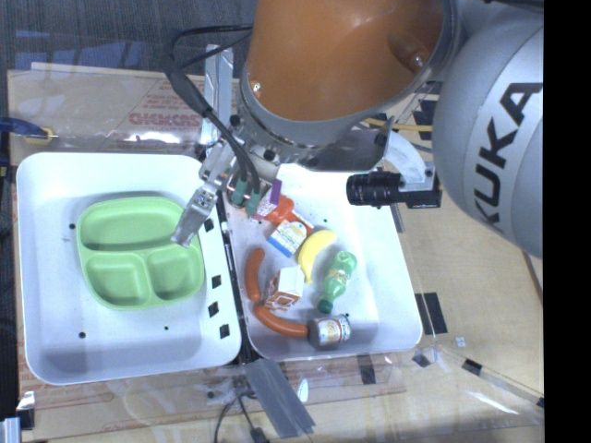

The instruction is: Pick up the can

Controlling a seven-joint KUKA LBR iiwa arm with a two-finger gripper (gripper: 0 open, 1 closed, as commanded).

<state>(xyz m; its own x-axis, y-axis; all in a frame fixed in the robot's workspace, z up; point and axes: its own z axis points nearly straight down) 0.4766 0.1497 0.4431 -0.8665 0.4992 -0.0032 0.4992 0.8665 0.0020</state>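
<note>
The can is small, silver and brown, and lies on its side at the front edge of the right bin. It touches the end of a red sausage. My gripper hangs under the orange wrist, over the wall between the two bins, near the right rim of a green divided tray. It is well up and to the left of the can, apart from it, and I see nothing held in it. The arm's bulk hides the back of the right bin.
The right bin also holds a banana, a green bottle, a small carton, a brown and white box and a second sausage, all crowded just behind the can. The green tray sits in the left bin.
</note>
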